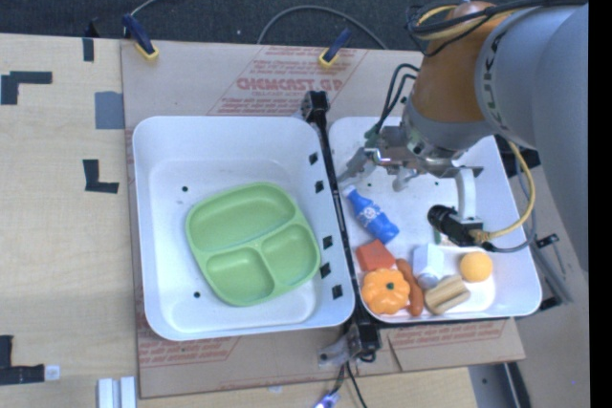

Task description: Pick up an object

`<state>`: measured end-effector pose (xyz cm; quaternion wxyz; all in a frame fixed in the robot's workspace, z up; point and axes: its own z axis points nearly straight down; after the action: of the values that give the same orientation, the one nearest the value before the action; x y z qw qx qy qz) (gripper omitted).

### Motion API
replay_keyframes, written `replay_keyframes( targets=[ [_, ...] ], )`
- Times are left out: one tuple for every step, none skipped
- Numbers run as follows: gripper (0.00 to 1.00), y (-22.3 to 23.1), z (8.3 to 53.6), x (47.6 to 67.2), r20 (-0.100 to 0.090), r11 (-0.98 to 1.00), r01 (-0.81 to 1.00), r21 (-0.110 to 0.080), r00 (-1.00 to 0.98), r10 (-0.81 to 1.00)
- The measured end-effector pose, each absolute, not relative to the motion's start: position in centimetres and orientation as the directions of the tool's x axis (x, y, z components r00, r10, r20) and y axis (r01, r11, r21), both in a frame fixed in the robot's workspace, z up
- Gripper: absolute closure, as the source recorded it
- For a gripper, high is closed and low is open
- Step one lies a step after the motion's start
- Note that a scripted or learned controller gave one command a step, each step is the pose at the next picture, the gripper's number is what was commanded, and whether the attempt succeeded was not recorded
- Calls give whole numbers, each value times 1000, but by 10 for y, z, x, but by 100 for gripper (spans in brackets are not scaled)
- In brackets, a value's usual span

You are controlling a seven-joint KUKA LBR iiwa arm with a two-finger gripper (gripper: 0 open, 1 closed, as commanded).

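Camera view: the right bin (512, 205) holds a cluster of small things along its near edge. A blue bottle with a white cap (371, 216) lies tilted on the bin floor, cap toward 11 o'clock. Below it sit a red block (375, 256), an orange pumpkin (384, 291), a tan cylinder (447, 295) and a yellow-orange ball (475, 266). The left bin (158, 158) carries a green divided plate (252, 243). Red print on the cardboard (277, 86) under the bins reads roughly "CHICKCAST", hard to make out. The gripper (397, 162) hangs over the right bin's far half; whether it is apart or together I cannot tell. Nothing shows clamped in it. The blue bottle lies just beside the gripper at about 7 o'clock, apart from it.
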<state>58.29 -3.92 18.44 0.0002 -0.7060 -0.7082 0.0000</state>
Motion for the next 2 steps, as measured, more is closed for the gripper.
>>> replay_keyframes(
  targets=[
    [0, -55, 184, 483, 0, 0, 1000, -2, 0, 1000],
    [0, -95, 87, 539, -1, 1, 1000, 6, -1, 1000]
  ],
)
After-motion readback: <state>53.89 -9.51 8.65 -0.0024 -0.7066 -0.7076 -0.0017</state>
